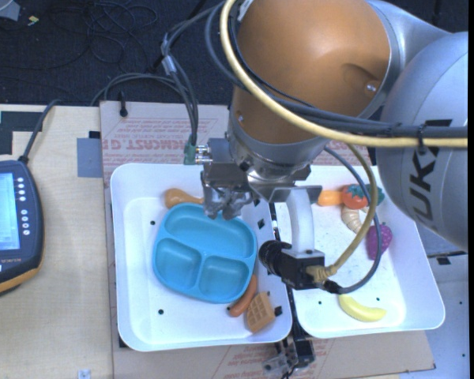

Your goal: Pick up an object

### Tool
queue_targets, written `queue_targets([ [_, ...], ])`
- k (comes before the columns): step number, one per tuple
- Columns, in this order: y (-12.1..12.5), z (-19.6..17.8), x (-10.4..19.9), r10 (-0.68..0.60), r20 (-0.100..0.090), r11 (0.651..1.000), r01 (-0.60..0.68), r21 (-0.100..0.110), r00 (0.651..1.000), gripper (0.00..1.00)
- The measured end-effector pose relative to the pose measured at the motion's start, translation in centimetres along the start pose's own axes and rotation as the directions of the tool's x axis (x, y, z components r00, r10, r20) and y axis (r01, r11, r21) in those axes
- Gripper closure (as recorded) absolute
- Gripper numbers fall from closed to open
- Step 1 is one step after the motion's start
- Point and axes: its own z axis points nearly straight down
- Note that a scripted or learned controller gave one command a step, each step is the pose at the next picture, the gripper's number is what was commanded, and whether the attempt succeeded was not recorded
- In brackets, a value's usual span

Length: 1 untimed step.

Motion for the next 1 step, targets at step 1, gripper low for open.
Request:
queue_targets([
  [1,-0.25,-1.74,1.09,-0.003,-0.007,1.000,0.002,-0.017,1.000,1.00],
])
